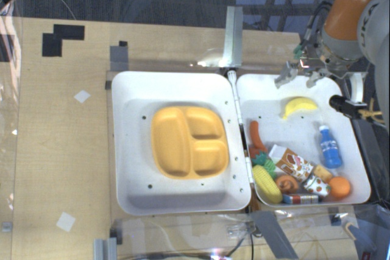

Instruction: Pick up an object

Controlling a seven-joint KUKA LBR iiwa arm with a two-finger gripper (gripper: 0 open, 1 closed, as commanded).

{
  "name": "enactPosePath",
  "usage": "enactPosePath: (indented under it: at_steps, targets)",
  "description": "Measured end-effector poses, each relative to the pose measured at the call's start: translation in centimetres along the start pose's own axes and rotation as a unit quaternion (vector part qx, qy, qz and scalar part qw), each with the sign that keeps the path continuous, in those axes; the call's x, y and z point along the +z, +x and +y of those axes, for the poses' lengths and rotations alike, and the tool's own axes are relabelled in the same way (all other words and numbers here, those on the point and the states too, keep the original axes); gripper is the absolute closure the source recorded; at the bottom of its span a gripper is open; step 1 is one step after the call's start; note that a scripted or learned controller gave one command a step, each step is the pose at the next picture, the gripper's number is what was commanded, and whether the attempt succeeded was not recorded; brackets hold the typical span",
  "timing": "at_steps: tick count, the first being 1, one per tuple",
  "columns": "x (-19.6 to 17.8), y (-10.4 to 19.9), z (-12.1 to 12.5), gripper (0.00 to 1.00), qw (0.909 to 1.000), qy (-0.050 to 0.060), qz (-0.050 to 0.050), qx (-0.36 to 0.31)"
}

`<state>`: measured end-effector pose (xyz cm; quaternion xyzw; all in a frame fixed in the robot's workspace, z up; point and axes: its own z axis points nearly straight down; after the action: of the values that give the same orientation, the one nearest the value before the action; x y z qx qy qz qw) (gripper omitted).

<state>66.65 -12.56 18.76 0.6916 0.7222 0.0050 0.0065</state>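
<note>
Lying near the far wall of the right bin (364,187), the banana (300,106) was the nearest candidate for the pick, with bare white floor around it on all sides. The claw (300,76) hung just beyond it, over the bin's far rim, its two fingers spread apart and nothing between them. By that reading the step in hand was the approach: no object had been taken yet. The next move probably called for the claw to come slightly toward the camera and drop straight down over the banana's curved body, closing across its narrow width.

The blue bottle (329,147) lay apart from the banana, near the bin's right wall, also with room around it. The rest was crowded into the near corner: a corn cob (266,183), a red sausage-shaped piece (256,136), a printed packet (293,164), an orange (340,187) and a few smaller items touching one another. A grasp there would likely catch a neighbour.

The far wall stood close behind the banana, so a finger descending on that side risked striking the rim. The metal divider (233,39) separated the bins, and the left bin (131,192) held a yellow compartment tray (189,141) at its centre. Both stood on the desk (55,149).
</note>
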Motion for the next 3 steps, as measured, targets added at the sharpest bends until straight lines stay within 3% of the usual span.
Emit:
enactPosePath:
  at_steps: [1, 2, 3]
  targets:
    - [2.2, -1.7, 0.2, 0.00, 0.9502, 0.006, -0.001, 0.312]
    - [-5.8, -7.4, -2.1, 0.00, 0.9720, 0.001, -0.002, 0.235]
    - [6.4, -5.6, -0.5, 0.00, 0.9239, 0.009, -0.002, 0.382]
